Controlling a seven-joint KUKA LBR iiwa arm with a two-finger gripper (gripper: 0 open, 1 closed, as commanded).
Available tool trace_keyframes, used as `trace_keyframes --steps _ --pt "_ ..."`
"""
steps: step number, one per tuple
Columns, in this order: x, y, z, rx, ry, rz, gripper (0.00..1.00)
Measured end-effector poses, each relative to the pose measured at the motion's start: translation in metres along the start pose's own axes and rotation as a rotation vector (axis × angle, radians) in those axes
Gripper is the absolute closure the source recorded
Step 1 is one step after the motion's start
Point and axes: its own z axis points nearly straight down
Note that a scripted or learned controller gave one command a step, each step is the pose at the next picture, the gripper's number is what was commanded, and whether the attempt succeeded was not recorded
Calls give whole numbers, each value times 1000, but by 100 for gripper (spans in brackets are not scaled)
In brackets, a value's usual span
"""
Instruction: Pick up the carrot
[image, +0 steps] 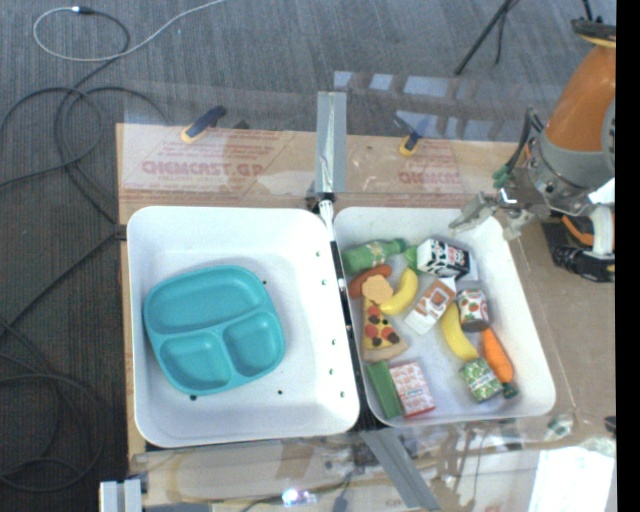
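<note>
Grey ribbed carpet (250, 45) covers the floor, black cables (60, 150) and a thin white wire loop (80, 30) trailing across it. A brown board (220, 170) tops the bench.

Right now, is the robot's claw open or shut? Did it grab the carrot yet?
Gripper: open, holding nothing, above the right bin's far right corner.
Carrot: not grabbed, lying in the right bin.

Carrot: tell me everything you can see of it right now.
The carrot is a small orange toy, plastic by its look, tapered, with what looks like a green tip at its lower end. It lies flat and slanted near the right wall of the right bin, beside a banana, its lower end by a green packet. The claw hovers apart, over the bin's top right corner.
</note>
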Motion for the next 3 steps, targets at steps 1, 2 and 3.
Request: trace_keyframes --steps 1,2,3 --pt "-16 -102 27 2 -2 76 0" --pt "-11 -114 112 -3 6 66 0" --pt "2 -112 128 -10 -9 -84 0"
